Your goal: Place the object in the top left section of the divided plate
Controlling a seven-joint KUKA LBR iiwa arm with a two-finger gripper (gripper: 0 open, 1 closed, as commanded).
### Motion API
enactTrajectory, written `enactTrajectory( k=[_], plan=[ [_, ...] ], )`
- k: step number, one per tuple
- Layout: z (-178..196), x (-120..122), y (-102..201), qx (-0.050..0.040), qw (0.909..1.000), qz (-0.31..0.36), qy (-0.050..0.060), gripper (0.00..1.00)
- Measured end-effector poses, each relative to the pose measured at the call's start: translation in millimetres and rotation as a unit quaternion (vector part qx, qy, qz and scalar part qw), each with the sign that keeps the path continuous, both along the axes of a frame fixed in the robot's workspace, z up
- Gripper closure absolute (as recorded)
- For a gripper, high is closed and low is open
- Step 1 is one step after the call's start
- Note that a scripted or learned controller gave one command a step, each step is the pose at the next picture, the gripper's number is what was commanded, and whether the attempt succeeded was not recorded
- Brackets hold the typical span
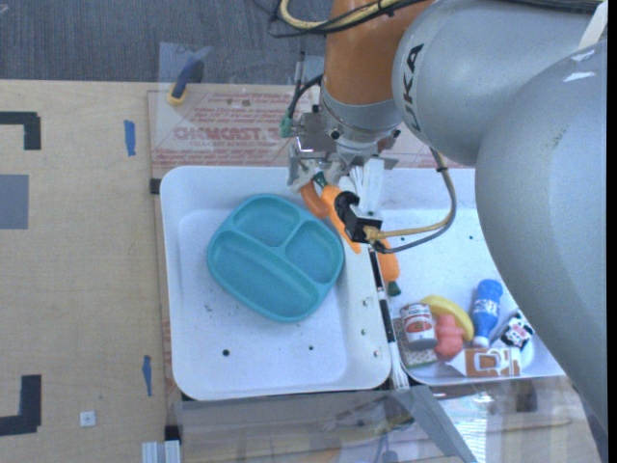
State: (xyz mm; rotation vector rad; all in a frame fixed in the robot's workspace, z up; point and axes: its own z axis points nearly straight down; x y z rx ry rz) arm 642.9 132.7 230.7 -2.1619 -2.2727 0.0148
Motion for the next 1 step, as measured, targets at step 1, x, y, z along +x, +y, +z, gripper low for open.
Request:
enactTrajectory(
  k=[1],
  plan=[
    [0.2, 0.0, 0.3, 0.0001, 1.0000, 0.000, 0.000, 0.00]
  ],
)
